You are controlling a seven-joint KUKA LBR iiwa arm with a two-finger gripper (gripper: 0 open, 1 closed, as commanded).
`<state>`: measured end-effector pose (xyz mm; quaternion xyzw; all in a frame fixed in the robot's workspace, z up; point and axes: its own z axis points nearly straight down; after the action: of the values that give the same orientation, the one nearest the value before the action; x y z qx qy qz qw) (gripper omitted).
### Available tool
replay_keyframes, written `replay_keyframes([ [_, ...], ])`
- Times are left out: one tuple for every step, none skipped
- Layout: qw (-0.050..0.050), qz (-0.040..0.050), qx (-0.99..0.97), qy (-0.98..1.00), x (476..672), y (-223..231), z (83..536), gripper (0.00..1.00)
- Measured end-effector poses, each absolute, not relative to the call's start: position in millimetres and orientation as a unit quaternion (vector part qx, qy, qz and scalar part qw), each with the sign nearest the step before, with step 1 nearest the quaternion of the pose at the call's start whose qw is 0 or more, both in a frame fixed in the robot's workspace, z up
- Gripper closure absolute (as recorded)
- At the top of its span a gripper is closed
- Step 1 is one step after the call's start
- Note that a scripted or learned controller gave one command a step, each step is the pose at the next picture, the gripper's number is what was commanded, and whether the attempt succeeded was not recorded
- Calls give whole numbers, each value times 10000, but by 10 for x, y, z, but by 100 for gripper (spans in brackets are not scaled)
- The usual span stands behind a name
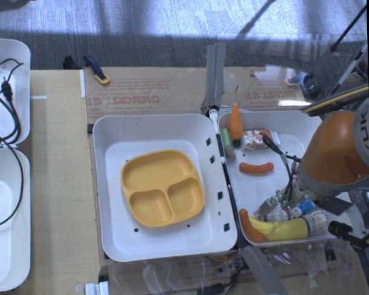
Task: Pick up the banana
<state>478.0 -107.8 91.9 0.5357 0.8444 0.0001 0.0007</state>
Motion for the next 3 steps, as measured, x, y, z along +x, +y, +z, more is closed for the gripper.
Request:
replay_keyframes([
  [6, 4, 5376, 8432, 4784, -1084, 1005, 100],
  [17, -2, 5379, 8430, 4786, -1094, 1009, 0],
  [27, 6, 3338, 9426, 4793, -1003, 928, 0],
])
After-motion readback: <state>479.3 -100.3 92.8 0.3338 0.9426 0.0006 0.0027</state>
